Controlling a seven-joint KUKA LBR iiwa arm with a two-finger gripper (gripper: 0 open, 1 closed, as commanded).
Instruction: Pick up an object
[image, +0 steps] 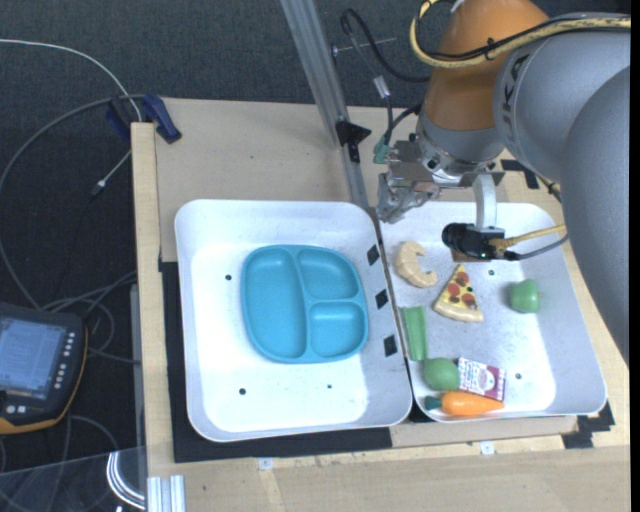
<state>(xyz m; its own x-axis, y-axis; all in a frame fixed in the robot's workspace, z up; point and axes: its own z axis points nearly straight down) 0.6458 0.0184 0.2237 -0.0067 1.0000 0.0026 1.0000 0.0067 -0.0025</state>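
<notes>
Carrot (470, 404) nearest, front edge of right bin (575, 350), beside pink carton (478, 378). Gripper (398, 205) hovers at bin's back-left corner, above croissant (415, 263), likely target. Finger state: cannot tell. Nothing held.

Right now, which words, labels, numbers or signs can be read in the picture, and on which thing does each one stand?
No text can be read.
Small carton: red and white print, too blurred to read.
Handheld pendant: lit screen, too small to read.
</notes>
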